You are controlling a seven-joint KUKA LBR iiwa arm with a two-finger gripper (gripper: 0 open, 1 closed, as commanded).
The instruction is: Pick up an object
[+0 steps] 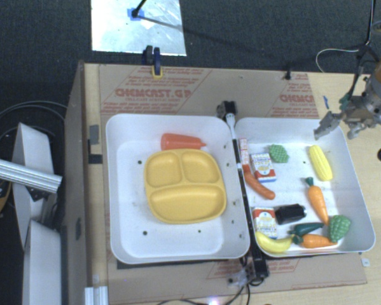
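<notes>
The gripper (340, 124) hangs over the right bin's (362, 199) far right corner, fingers spread apart and holding nothing. A toy corn cob (320, 162) lies near that bin's right edge; a yellow divided plate (184, 187) fills the left bin (123, 189).

You are looking down at a bench (177, 84) topped with brown printed board. Two white bins sit directly on it, touching along a black centre divider (240, 189). The left bin (123, 189) lies on one side of that divider, the right bin (355, 189) on the other. A clamp (154, 58) grips the board's far edge, beyond the left bin.
</notes>
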